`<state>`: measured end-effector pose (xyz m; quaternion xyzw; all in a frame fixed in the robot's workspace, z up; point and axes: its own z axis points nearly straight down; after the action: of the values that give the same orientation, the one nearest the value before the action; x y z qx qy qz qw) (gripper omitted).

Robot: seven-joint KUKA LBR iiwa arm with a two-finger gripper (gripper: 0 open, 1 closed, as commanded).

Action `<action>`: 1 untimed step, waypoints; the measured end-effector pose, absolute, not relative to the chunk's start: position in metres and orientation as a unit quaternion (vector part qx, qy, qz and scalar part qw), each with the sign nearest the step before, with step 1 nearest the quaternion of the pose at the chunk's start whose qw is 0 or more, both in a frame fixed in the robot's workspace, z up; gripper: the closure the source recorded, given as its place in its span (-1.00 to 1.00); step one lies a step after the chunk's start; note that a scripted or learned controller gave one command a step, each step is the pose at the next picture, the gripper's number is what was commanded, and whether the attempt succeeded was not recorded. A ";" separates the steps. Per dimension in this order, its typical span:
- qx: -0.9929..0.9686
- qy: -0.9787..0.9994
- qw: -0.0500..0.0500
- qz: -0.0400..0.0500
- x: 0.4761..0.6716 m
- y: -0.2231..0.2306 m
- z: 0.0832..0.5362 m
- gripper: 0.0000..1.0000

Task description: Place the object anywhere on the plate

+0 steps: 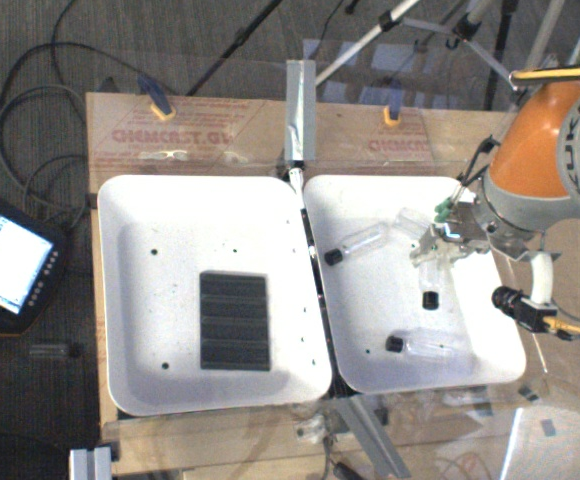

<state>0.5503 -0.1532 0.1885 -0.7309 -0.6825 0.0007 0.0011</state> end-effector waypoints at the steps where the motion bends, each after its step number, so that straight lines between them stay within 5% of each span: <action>1: -0.716 -0.698 0.002 0.001 0.483 -0.076 0.198 1.00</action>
<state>0.4831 -0.0757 0.1979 -0.7164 -0.6977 0.0014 0.0018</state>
